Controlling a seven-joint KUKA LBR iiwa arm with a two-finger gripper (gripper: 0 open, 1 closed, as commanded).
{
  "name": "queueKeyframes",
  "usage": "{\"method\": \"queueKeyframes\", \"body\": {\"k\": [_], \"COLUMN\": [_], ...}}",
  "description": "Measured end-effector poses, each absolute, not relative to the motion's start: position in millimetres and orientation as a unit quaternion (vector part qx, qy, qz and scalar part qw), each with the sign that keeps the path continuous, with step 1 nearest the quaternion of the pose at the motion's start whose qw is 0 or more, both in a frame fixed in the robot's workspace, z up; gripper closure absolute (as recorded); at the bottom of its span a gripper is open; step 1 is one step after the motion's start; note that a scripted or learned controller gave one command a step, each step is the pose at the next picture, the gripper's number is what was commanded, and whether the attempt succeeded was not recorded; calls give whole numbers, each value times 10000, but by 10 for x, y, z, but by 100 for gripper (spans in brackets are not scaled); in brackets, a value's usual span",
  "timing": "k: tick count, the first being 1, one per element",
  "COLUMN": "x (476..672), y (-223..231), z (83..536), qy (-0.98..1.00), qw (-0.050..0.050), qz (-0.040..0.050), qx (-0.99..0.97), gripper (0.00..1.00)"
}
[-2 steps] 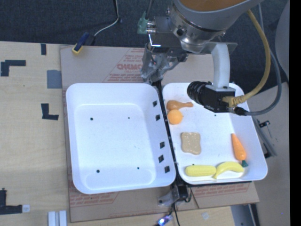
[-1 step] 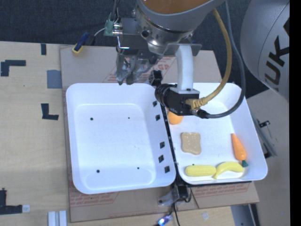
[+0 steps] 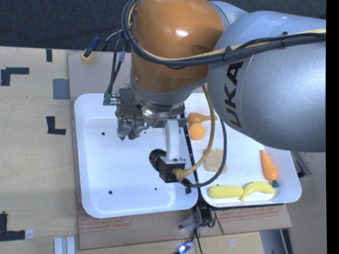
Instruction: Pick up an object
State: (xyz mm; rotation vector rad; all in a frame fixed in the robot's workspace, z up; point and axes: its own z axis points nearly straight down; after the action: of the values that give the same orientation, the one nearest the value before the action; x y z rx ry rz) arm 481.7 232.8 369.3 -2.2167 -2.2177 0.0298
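Gripper (image 3: 131, 132) hangs over the left bin (image 3: 92, 194), finger state can't be told and nothing seen in it; objects sit in the bin to its right — nearest the orange (image 3: 197, 132), so it should shift right, centre, then descend.

Two white bins sit side by side on cardboard sheets (image 3: 100, 224). Left bin (image 3: 90, 142): bare white floor with a few small dark specks. Right bin (image 3: 288, 192): rim shows at the lower right. Tabletop (image 3: 32, 157) is light wood with black tape marks (image 3: 53, 125). A blue and yellow clip (image 3: 90, 49) lies at the cardboard's far left corner.
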Motion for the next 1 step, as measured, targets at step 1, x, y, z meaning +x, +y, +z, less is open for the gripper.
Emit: {"method": "queueKeyframes", "body": {"k": [1], "x": [4831], "y": [2336], "z": [3787], "qy": [-7079], "qw": [5], "qz": [10], "qx": [-7063], "gripper": [0]}}
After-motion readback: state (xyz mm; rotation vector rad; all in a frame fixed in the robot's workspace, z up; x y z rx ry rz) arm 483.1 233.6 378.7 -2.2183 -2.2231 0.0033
